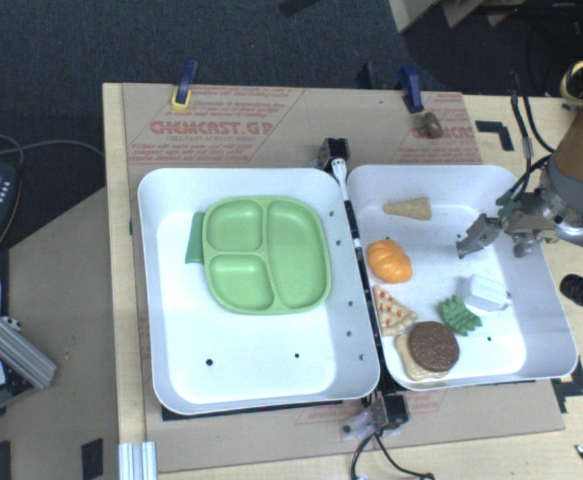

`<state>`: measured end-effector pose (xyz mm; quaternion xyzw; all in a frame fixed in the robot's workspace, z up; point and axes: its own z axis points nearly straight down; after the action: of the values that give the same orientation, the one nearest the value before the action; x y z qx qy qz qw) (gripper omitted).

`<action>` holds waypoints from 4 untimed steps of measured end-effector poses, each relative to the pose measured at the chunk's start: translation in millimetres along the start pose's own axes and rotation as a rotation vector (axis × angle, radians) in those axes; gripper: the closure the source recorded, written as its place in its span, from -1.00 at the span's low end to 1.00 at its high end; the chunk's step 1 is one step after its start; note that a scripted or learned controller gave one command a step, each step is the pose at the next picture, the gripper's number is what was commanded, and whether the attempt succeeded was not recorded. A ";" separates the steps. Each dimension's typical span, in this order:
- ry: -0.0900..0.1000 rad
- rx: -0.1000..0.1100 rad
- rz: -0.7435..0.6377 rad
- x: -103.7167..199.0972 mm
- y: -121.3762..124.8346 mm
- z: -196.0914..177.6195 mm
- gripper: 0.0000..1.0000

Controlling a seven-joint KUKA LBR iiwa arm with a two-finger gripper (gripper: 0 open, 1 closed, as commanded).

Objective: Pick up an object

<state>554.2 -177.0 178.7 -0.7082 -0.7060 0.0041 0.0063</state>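
Observation:
The right bin holds several toy foods: a tan wedge at the back, an orange fruit by the left wall, a checked cracker, a brown round cookie on a tan slice, a green leafy piece and a small white block. My gripper hangs over the right half of this bin, just behind the white block. Its two fingers are spread open with nothing between them.
The left bin carries a green divided plate. A black divider runs between the bins. Blue and yellow clamps hold the cardboard base at the back edge. Cables run along the arm at the right.

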 end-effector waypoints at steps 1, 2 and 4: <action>-0.003 -0.014 -0.003 0.1 3.3 -7.9 -1.00; -0.001 -0.010 -0.003 -5.8 7.8 51.8 -1.00; -0.003 -0.015 -0.002 -5.8 8.8 83.2 1.00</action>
<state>561.7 -182.5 95.3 -0.7073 -0.7069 -0.0001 0.0000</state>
